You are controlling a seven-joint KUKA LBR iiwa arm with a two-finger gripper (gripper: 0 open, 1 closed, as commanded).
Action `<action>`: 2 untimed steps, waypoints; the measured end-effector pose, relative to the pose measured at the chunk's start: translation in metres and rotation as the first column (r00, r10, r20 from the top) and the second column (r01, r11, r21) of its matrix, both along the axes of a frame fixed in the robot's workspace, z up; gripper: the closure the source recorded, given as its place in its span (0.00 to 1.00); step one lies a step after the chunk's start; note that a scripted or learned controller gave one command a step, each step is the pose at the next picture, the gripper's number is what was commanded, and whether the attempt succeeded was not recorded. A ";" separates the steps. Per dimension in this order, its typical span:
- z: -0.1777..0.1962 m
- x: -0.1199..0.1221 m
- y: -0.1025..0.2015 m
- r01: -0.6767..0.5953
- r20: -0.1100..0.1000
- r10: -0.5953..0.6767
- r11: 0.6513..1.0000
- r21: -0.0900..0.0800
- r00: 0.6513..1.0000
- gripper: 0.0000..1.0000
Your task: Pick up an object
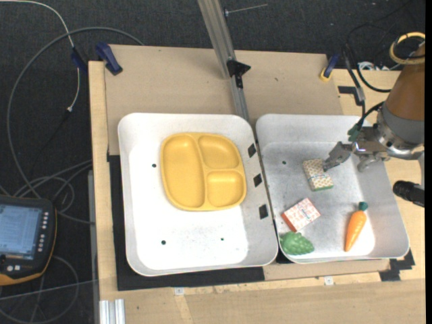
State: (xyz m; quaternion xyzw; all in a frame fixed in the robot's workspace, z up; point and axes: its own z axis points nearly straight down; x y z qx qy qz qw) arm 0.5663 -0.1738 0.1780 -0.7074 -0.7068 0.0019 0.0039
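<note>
Two white bins sit side by side on the bench [169, 79]. The left bin [138, 201] carries a yellow divided plate [202, 171], set toward the bin's far right part, with one long compartment on its left and two smaller ones on its right. The right bin [297, 137] carries four things. A small patterned block [317, 175] lies near the bin's middle, tilted. A red and white box [301, 214] lies nearer the front edge, left of centre, lying askew. A green toy [297, 244] rests in the front left corner of that bin, just in front of the box and close to touching it. An orange carrot [356, 227] with a green top lies toward the front right corner, its green end pointing away from the front edge, well apart from the box. The arm [405, 106] comes in over the right bin's far right side, and its jaws [351, 155] hang over the bin just right of the patterned block. One dark finger [335, 157] slants down toward the block's upper right edge and looks to be at or very near it; a second finger [365, 162] stands apart to the right, so the jaws are spread open with nothing between them. The block lies on the bin floor, outside the jaws, beside the left finger rather than between the two.
</note>
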 end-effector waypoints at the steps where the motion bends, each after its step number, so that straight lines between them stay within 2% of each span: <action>1: -0.044 0.003 -0.001 -0.001 0.001 0.001 1.000 0.000 1.000 0.00; 2: -0.029 0.005 -0.001 -0.002 0.009 0.002 1.000 -0.001 1.000 1.00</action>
